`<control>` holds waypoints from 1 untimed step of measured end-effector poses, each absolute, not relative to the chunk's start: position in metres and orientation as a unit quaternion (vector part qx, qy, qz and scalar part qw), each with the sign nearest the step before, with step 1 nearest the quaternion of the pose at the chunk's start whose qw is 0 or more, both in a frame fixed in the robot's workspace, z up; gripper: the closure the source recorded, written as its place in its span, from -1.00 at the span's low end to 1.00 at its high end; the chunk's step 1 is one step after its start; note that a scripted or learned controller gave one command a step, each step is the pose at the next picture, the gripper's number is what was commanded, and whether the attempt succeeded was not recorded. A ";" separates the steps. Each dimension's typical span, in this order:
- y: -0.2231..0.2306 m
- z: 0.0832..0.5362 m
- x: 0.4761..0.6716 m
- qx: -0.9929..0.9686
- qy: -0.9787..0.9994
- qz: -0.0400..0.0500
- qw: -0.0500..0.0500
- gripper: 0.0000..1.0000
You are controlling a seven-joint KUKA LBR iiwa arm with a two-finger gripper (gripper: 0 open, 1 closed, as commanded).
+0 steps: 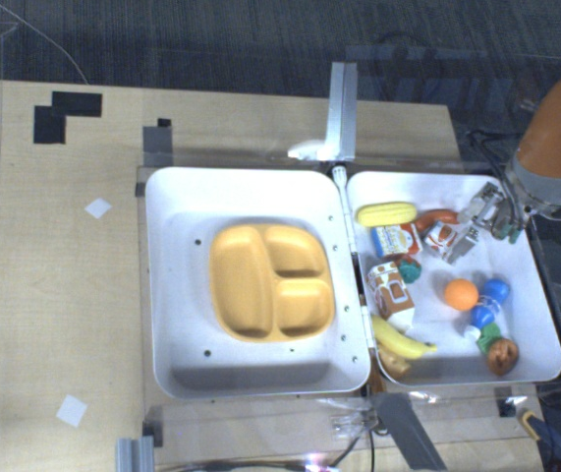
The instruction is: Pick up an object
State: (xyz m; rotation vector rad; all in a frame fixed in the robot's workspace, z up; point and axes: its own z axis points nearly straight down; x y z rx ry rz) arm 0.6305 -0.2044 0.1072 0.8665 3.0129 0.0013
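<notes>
Red-and-white packet (441,235): upper middle of the right bin (545,357), directly beside the jaws (469,234); contact between them cannot be confirmed. Whether the jaws stand open or closed cannot be told.

Gripper: metal, tilted down-left from the grey arm (555,146) with its orange band, entering at the bin's upper right corner.

Other contents of the right bin:
- yellow oblong block (386,212), near the top left wall
- blue-and-white carton (395,239), just below it
- brown-and-white carton (391,290), beside a small teal piece (411,270)
- banana (401,339), bottom left
- orange ball (461,294), centre
- blue bottle (488,306), touching the ball's right
- brown round item (502,355), bottom right

Left bin (177,367): holds a yellow divided tray (270,280).

Both bins sit on a pale wooden counter (54,293).
</notes>
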 end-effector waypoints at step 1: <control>-0.205 0.113 0.635 0.488 0.873 0.001 0.005 -1.00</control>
